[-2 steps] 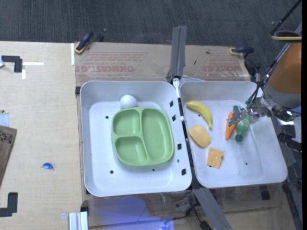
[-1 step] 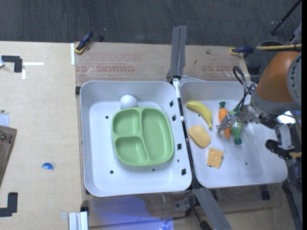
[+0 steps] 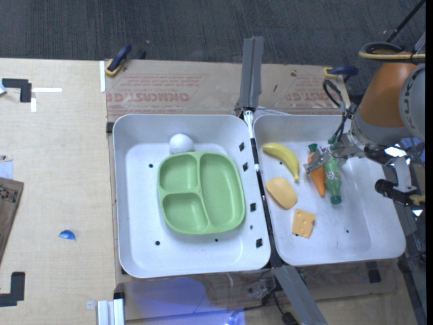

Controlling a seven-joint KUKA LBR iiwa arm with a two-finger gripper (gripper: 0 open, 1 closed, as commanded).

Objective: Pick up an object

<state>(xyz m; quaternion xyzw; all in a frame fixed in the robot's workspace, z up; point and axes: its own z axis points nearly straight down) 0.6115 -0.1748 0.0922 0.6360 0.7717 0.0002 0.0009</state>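
The right bin (image 3: 358, 239) holds a yellow banana (image 3: 283, 158), a rounded yellow-orange food piece (image 3: 281, 192), a holed cheese wedge (image 3: 304, 223), an orange carrot (image 3: 318, 175) and a small green bottle (image 3: 333, 179). My gripper (image 3: 337, 149) reaches in from the right and hangs just over the top ends of the bottle and carrot, near the bin's back. The arm's orange band (image 3: 387, 90) rises above it. Nothing can be seen held.
The left bin (image 3: 135, 249) holds a green divided plate (image 3: 201, 192) and a white ball (image 3: 180, 142) at its back. A dark upright post (image 3: 251, 73) stands between the bins at the rear. Cardboard lies behind the bins.
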